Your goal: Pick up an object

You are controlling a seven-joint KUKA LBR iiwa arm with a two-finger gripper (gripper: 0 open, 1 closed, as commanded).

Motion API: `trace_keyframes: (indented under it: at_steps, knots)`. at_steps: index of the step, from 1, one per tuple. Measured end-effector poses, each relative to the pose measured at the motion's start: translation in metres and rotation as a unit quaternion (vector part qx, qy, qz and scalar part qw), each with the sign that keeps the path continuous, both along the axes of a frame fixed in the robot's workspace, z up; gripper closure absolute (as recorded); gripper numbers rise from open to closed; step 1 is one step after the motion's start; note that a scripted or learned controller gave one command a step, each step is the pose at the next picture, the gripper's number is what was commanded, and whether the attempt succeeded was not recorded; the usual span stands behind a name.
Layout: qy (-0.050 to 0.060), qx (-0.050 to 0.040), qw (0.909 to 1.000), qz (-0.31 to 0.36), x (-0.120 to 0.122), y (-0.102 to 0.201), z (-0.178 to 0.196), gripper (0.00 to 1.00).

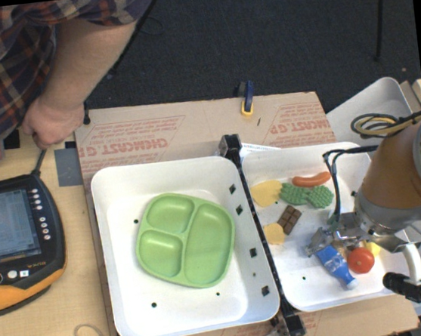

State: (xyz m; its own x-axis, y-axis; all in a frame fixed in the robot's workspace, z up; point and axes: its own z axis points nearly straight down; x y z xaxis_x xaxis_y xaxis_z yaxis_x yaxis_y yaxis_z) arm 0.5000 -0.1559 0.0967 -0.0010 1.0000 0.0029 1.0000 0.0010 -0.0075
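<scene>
Resting in the left bin (117, 213); glossy, three-compartment green plate (186, 239).

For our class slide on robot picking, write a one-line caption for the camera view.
Gripper over the right bin beside a blue item and red ball; green tray in left bin.

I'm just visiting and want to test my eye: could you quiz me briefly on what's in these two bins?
1. True or false: the green three-compartment plastic plate lies in the right white bin.
2. Which lies nearest the red tomato-like ball? A) blue rectangular packet B) brown chocolate-bar piece C) green leafy toy
3. Fill in: the arm's band above the wrist is ____.

Key: 1 false (left white bin); 2 A; 3 orange.
</scene>
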Motion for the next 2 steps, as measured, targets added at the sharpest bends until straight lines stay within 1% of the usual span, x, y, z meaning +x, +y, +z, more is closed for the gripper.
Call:
trace_keyframes:
  at_steps: [1, 2]
  knots:
    - [-0.002, -0.0004, 1.0000, -0.001, 0.000, 0.001, -0.010, 0.00]
    - [-0.002, -0.0001, 1.0000, -0.005, 0.000, -0.001, 0.001, 1.00]
